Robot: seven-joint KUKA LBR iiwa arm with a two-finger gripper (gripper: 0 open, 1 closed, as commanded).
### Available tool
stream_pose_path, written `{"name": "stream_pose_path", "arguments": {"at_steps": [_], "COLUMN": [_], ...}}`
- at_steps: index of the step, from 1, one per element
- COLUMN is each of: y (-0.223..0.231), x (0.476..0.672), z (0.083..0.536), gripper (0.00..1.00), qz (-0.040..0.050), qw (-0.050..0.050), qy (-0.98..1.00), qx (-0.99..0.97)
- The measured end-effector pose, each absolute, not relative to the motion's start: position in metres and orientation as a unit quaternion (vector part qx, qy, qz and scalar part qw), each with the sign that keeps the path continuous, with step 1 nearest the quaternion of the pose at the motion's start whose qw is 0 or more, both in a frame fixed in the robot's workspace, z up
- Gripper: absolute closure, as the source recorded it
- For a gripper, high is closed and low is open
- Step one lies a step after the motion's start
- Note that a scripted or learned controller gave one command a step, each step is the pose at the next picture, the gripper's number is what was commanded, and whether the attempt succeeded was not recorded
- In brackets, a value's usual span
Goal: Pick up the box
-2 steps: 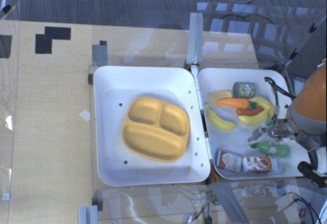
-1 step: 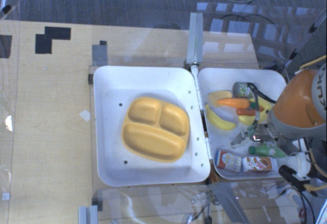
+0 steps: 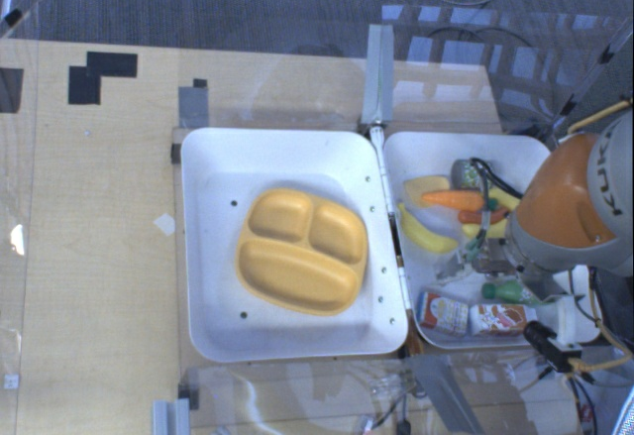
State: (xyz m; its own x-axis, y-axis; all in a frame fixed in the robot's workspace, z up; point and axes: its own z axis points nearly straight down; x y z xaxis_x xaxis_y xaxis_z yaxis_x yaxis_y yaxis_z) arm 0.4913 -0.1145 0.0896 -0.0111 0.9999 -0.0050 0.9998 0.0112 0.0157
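The box [image 3: 470, 315] lies flat along the near wall of the right bin [image 3: 396, 161], just below and left of the gripper [image 3: 483, 263], apart from it as far as can be seen. Whether the jaws are wide or narrow cannot be told; the wrist hides them. Just beyond the gripper sit a banana [image 3: 428, 231] and a carrot [image 3: 458, 199]. Well to its left, in the left bin [image 3: 213, 165], rests a yellow tray [image 3: 300, 250] with three compartments
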Motion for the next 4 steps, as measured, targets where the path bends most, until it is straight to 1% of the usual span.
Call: {"name": "stream_pose_path", "arguments": {"at_steps": [1, 2, 3, 4], "y": [-0.088, -0.026, -0.068, -0.087], "x": [0.491, 0.488, 0.519, 0.49], "z": [0.09, 0.185, 0.184, 0.09], "gripper": [0.0, 0.0, 0.0, 0.0], "qz": [0.0047, 0.0019, 0.001, 0.0042], "qw": [0.007, 0.001, 0.001, 0.004], "qy": [0.66, 0.663, 0.648, 0.67], "qx": [0.752, 0.748, 0.762, 0.743]}}
